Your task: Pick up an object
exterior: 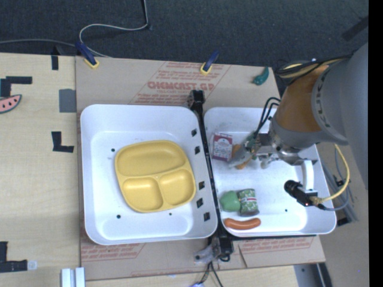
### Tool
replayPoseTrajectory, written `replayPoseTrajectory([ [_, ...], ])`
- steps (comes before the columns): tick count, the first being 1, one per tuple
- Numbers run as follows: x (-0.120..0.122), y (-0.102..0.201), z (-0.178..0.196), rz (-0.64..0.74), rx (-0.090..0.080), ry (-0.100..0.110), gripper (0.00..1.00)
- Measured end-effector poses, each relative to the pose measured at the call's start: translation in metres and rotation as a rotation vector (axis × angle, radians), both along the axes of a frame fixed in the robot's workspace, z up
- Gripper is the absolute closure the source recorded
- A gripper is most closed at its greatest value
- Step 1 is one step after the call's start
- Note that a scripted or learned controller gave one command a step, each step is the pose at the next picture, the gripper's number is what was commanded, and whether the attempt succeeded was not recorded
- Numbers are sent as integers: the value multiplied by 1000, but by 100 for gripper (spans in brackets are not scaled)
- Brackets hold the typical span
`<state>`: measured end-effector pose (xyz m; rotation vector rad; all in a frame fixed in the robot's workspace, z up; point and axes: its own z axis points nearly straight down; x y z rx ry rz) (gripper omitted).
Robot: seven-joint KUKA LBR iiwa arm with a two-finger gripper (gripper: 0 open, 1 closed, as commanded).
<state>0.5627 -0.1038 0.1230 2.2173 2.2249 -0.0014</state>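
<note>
Gripper sits low in the right bin, beside a small red carton; whether it is open or holding anything cannot be determined. Green can and green ball lie touching near the front wall, a sausage just beyond. Left bin holds a yellow divided plate

Yellow divided plate, white bins, red patterned carton, green can, red-orange sausage
</note>
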Motion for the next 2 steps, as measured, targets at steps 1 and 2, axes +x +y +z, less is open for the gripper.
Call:
replayPoseTrajectory([
  [1,0,1,9,1,1,1,100],
  [2,0,1,9,1,1,1,0],
])
